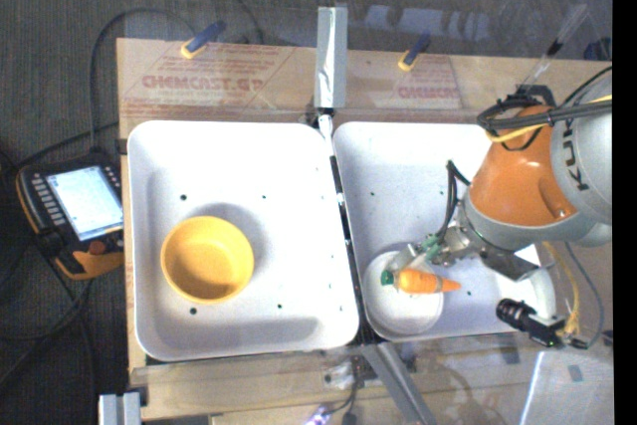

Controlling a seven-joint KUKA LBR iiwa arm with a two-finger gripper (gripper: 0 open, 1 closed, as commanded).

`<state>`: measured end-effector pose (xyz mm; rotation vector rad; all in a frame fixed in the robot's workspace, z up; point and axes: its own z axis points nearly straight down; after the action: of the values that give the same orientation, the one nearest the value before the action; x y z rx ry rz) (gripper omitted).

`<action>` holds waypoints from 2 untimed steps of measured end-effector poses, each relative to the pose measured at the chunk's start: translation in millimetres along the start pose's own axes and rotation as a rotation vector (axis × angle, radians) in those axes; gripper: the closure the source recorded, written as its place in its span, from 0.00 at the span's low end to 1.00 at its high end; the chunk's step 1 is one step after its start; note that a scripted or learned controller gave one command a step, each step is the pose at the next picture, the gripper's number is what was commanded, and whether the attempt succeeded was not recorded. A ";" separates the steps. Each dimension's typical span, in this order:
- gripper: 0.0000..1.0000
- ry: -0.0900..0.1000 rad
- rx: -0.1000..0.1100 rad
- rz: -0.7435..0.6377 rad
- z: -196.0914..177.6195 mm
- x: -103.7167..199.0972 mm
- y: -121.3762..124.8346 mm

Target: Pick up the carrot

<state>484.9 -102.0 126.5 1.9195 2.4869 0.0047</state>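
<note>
Here I am over the right bin (398,154), my claw (430,252) just above the carrot (420,283); whether it's apart or together, I can't tell from here. The carrot lies on a white plate (398,312) in that bin's near-left corner. Nothing lifted yet, I judge: the whole pickup remains. Its long axis runs across the bin, green top toward the yellow bowl (207,259), tip pointing away.
</note>
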 end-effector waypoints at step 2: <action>1.00 -0.007 -0.033 0.010 15.8 -3.1 10.7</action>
<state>496.1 -102.3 110.8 1.9163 2.4564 0.0385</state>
